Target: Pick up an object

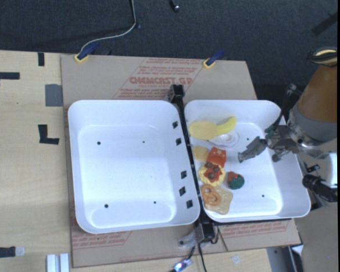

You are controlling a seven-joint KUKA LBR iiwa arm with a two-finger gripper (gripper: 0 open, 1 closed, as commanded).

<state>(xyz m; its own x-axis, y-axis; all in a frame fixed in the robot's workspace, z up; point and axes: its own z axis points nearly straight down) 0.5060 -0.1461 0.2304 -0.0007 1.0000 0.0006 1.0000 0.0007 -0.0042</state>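
Several small toy-like pieces lie clustered along the left wall of the right-hand shallow white plastic bin (pixel 272 205), near the divider in the middle of the frame: a yellow banana-shaped plastic piece (pixel 211 128) at the top, a red boxy block (pixel 216 156) below it, a yellow-and-red lumpy piece (pixel 211 174), a small red-and-green round piece (pixel 235 180) to its right, and a tan pretzel-like flat piece (pixel 215 198) lowest. The hand (pixel 254 150) hovers over the right half of this bin, right of the block, carrying nothing; whether it stands wide or narrow I cannot tell. All these look light, stiff moulded things, probably smooth and a little slippery, not fragile. The red-and-green round piece stands slightly apart from the others, so it seems the easiest to take, gripped across its middle. The banana shape would be best taken across its narrow width; the flat tan piece lies low and looks hardest to get under. The left-hand white bin (pixel 124 163) sits beside it on the tabletop (pixel 22 152).
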